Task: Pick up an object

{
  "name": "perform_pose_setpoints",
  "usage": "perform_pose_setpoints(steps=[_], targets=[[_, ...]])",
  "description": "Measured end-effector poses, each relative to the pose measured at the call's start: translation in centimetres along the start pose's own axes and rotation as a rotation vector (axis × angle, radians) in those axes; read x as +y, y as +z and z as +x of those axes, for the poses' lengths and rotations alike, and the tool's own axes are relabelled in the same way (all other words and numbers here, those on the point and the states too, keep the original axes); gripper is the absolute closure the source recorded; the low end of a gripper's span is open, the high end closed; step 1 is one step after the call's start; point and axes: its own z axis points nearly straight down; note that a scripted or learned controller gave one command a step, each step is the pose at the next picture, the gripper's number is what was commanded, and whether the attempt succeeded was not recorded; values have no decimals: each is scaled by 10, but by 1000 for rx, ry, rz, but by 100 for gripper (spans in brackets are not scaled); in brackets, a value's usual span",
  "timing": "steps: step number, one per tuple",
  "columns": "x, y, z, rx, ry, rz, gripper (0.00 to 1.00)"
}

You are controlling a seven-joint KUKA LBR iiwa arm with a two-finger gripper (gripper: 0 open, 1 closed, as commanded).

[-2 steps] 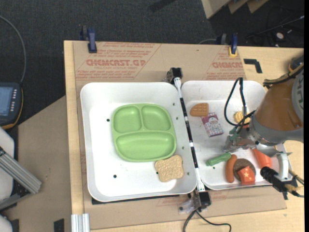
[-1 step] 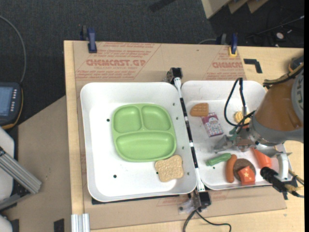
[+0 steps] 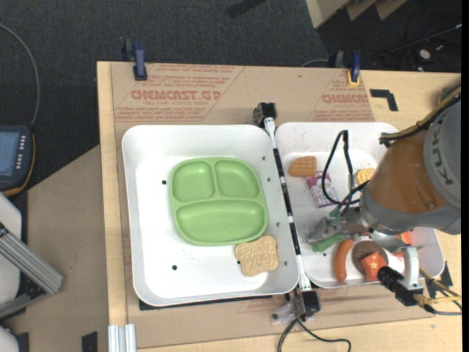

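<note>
Grey fingers (image 3: 331,233) hang low in the right bin (image 3: 293,141); whether they are apart or closed I cannot tell. Touching them lies a green bean (image 3: 327,242), and just beside it a sausage (image 3: 341,259). Farther off, in the left bin (image 3: 143,196), sit a toast (image 3: 258,255) and a green plate (image 3: 218,201).

Green divided plate (image 3: 218,202): smooth plastic, soft satin sheen. White bins (image 3: 146,218): glossy moulded plastic. Toast slice (image 3: 258,254): rough, grainy, matt. Worktop (image 3: 183,94): matt brown paper-faced board, red print. Sausage (image 3: 341,259): slick, shiny skin. Arm (image 3: 410,182): orange band glossy, grey casing smooth.
</note>
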Motion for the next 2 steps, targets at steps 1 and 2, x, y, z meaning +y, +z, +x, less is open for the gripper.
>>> perform_pose_setpoints(steps=[1,2], targets=[[4,-12,-2,-6,3,-14,100],[69,-107,57,-3,-7,-19,100]])
